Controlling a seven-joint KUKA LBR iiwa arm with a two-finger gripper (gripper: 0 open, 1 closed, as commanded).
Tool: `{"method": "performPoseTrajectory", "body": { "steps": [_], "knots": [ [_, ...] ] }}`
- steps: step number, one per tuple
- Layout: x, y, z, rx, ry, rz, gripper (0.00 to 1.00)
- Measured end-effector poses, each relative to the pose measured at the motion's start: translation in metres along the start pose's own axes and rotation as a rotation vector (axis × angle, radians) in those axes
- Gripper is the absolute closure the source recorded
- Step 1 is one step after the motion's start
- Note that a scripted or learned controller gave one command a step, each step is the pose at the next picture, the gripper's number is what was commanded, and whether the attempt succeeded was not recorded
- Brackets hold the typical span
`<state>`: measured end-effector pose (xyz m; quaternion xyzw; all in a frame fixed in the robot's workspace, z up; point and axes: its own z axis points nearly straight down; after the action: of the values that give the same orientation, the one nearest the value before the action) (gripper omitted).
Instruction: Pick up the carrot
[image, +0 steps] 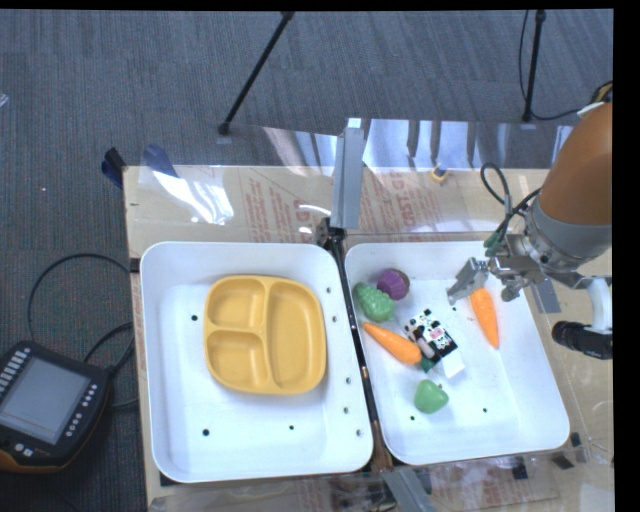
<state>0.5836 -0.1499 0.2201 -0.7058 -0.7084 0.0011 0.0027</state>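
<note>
We see the gripper (497, 283) spread wide — a carrot (485, 315) at its 6 o'clock, ungrasped.

Both bins (165, 300) look like smooth white plastic with a soft sheen. The yellow tray (266, 333) in the left bin is matt plastic, moulded smooth. Right of the tray, the two carrots (392, 343) (485, 316) have a smooth, faintly glossy orange plastic skin, and the green pieces (430, 397) look the same. The purple piece (393, 283) is duller. The worktop (250, 205) behind the tray looks like brown cardboard under glossy clear film that throws glare. The tool (497, 277) is dull grey metal. The floor (120, 80) is rough grey carpet.
</note>
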Motion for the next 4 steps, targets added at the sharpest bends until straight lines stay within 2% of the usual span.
{"method": "performPoseTrajectory", "body": {
  "steps": [1,2,3,4],
  "knots": [
    [-0.025,0.054,0.101,-0.004,-0.001,-0.193,0.0],
    [-0.055,0.02,0.118,-0.012,0.005,-0.08,0.0],
    [-0.057,0.021,0.108,-0.014,0.0,-0.079,1.0],
    [-0.058,0.02,0.109,-0.012,0.0,-0.078,0.0]
  ]
}}
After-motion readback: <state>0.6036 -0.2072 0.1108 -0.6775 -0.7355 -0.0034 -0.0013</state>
